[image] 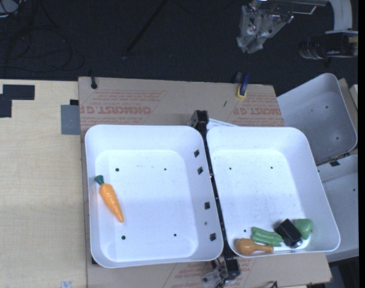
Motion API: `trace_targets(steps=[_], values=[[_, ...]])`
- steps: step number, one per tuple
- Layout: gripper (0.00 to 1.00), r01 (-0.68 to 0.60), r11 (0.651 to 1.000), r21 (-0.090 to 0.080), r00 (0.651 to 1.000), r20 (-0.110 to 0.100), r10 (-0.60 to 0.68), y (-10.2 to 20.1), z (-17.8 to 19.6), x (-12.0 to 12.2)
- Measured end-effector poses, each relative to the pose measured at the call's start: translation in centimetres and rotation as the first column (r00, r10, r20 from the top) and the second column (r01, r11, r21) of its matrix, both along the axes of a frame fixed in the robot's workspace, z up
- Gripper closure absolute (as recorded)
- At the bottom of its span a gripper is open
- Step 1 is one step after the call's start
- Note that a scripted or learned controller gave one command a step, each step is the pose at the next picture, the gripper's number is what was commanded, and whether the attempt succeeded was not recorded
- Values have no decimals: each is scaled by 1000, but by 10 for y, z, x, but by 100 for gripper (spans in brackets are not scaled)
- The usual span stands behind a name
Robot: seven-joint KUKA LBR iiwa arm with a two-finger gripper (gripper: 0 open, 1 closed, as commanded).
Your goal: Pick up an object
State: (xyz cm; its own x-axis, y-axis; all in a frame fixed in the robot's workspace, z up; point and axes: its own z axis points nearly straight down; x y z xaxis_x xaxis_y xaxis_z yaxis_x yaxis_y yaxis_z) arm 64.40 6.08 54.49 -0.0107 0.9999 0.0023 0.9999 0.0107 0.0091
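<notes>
An orange toy carrot (pixel 111 202) with a green top lies at the left side of the left bin (pixel 146 143). In the near right corner of the right bin (pixel 260 143) a small cluster lies together: a green pod (pixel 266 236), a black block (pixel 289 233), a green piece (pixel 304 225) and an orange-tan gourd shape (pixel 253 246). My gripper (pixel 250 41) hangs high over the dark area behind the bench, far from both bins and from every object, with nothing seen in it.
Both bins rest on a cardboard sheet (pixel 170 104) on the wooden bench (pixel 32 179). A black divider clip strip (pixel 206 185) runs between the bins. A grey metal panel (pixel 326 113) stands to the right.
</notes>
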Motion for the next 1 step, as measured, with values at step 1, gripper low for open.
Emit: trace_targets(steps=[1], values=[[100,10,1000,-3,1000,-13,-10,13,-8,0]])
